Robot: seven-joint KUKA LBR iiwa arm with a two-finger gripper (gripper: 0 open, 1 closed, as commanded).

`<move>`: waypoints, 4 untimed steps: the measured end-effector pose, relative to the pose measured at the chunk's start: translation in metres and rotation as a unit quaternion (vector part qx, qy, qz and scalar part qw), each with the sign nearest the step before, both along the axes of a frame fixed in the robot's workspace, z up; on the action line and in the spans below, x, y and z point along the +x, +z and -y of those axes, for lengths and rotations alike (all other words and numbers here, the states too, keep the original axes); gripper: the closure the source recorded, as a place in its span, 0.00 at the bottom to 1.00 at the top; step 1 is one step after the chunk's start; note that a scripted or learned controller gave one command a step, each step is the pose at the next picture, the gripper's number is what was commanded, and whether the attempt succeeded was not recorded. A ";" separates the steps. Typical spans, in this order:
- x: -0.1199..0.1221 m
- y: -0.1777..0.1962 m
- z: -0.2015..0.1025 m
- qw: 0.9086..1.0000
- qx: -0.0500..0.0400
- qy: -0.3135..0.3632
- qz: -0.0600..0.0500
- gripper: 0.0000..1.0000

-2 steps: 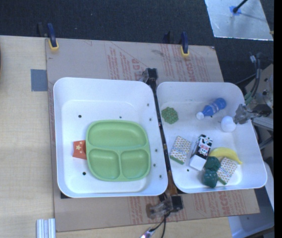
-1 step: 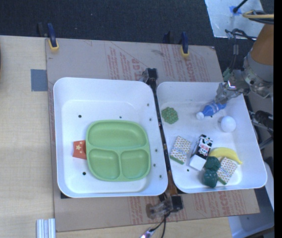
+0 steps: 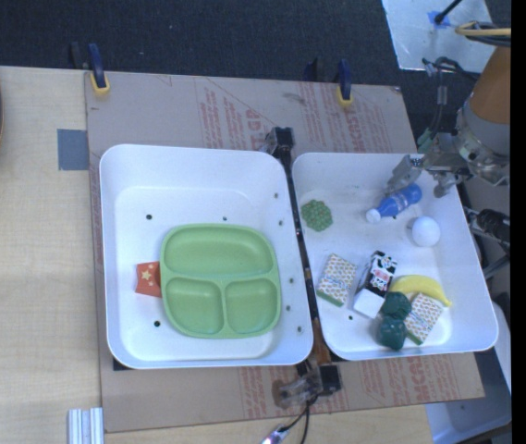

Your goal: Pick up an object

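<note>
Over the right bin (image 3: 481, 276), the tool (image 3: 422, 170) hangs spread apart just above the blue bottle (image 3: 396, 203).

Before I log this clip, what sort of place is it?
Probably a robotics lab bench set up for grasping trials: two white bins on clamped cardboard, toy-like items such as a banana, and the robot's claw over the right bin.

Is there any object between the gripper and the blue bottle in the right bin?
Nothing visible. The gripper sits at the upper end of the blue bottle, and the white ball lies below them, apart.
</note>
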State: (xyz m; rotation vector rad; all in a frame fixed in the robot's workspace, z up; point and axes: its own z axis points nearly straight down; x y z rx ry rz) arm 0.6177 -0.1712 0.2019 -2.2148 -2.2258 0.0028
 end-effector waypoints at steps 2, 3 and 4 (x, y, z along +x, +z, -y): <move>0.016 -0.099 0.026 1.000 -0.001 0.001 -0.002 1.00; 0.031 -0.111 -0.046 1.000 -0.002 -0.004 -0.020 1.00; 0.007 -0.005 -0.122 1.000 0.001 0.002 0.001 1.00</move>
